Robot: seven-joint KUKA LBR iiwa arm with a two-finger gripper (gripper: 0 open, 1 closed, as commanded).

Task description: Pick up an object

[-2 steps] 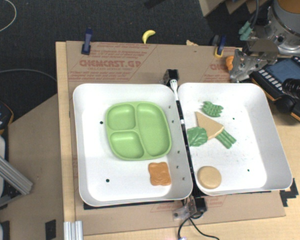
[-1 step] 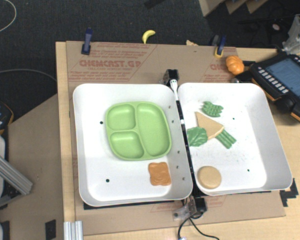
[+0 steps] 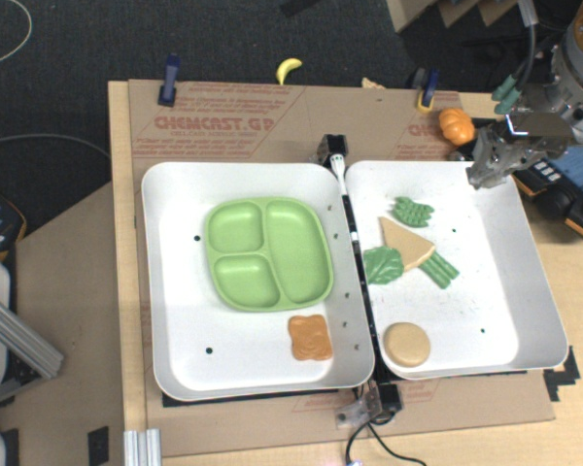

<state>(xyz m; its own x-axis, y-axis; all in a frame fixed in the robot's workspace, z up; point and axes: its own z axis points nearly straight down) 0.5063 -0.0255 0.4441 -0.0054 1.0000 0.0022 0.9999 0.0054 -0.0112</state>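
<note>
Two white bins sit side by side on the bench, the left bin (image 3: 165,260) well away from the gripper (image 3: 490,166) and the right bin (image 3: 525,289) just under it, its far corner almost below the fingertips. The gripper hangs at that corner, high and off to the side, probably so the camera has a clear look at the contents before a target is picked; whether its fingers are apart or together I cannot tell from here, and nothing shows between them.

Biggest of the loose things is the green divided plate (image 3: 269,253), far across in the other bin. A tan wedge (image 3: 405,241) lies toward the middle of the near bin, with three green leafy pieces, one (image 3: 412,211) nearest the gripper, one (image 3: 383,264) on the wedge's far side and one (image 3: 441,271) beyond it. A round tan biscuit (image 3: 406,344) sits farthest down that bin. A small orange cracker (image 3: 310,337) rests in the left bin. Any of these could serve as the object.
</note>
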